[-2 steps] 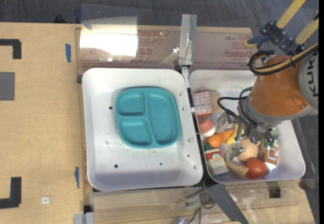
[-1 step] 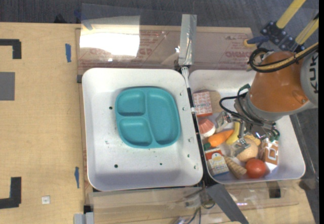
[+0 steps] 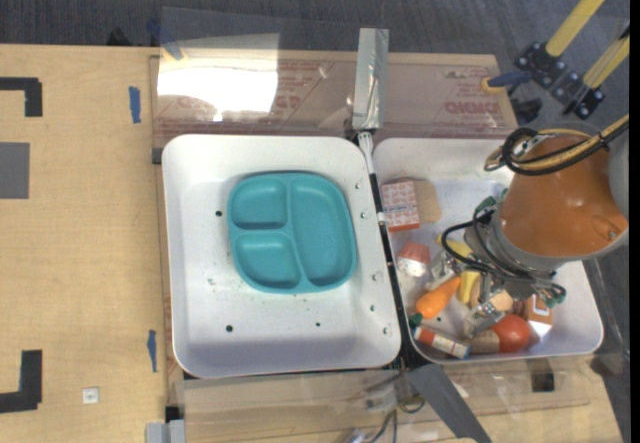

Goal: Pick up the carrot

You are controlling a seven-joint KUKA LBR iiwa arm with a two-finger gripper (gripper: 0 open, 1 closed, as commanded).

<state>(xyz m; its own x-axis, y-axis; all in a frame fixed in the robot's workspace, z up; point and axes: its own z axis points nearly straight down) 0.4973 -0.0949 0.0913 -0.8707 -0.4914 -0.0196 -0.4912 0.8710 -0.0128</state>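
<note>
carrot (image 3: 436, 303) just left of hand (image 3: 487, 303)

Glossy white plastic bins (image 3: 190, 261); smooth teal plastic tray (image 3: 293, 231); matt wooden bench (image 3: 75, 231).

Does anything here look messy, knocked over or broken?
Nothing looks spilled or broken. The right bin holds a jumbled pile of toy food, lying every which way, with the gripper low over it. The teal tray sits neatly in the left bin.

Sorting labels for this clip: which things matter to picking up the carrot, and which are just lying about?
Job: carrot, claw, right bin.
Lying about: teal tray, left bin, red tomato, printed box.
</note>
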